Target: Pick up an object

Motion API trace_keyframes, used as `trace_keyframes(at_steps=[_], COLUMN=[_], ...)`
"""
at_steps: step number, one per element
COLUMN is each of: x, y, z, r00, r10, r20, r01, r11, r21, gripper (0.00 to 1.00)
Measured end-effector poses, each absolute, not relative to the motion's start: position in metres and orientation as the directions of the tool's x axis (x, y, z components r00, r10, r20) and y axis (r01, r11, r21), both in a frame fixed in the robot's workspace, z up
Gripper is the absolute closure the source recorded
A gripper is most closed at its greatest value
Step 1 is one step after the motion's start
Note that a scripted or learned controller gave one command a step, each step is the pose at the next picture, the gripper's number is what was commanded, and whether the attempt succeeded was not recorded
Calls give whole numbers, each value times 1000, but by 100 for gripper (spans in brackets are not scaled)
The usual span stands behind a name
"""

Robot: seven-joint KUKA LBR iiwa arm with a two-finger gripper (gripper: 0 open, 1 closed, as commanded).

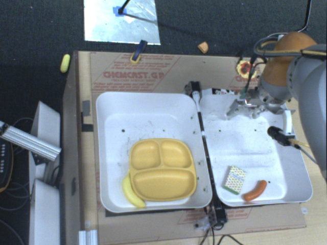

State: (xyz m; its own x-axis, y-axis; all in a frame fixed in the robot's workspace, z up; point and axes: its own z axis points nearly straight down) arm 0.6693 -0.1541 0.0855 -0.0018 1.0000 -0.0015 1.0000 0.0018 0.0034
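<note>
Camera view, going left to right: the left bin [110,137] is taken up by a yellow divided plate [162,168], with a banana [131,193] tucked against its near-left edge. In the right bin [286,167], a small patterned box [235,179] and an orange sausage [254,190] are found near the front wall, just beside each other but apart. The gripper [244,107] is seen at the far end of the right bin, well apart from both; nothing is seen held in it, and how wide it's set can't be told from this angle.

So the approach step is judged to be in hand, with no pick made yet. For the next move, the tool would need to be brought toward the near side, centred over one item and lowered.
</note>
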Motion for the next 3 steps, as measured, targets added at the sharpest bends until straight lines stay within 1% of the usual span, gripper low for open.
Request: trace_keyframes(at_steps=[1, 2, 3], x=[665, 669, 669], y=[-164, -165, -180], z=[85, 95, 96], r00=[-2, -4, -2], r10=[1000, 1000, 1000], r20=[-1, -1, -2], r01=[1000, 1000, 1000], r11=[2, 4, 2], r21=[3, 3, 4], gripper=[0, 0, 0])
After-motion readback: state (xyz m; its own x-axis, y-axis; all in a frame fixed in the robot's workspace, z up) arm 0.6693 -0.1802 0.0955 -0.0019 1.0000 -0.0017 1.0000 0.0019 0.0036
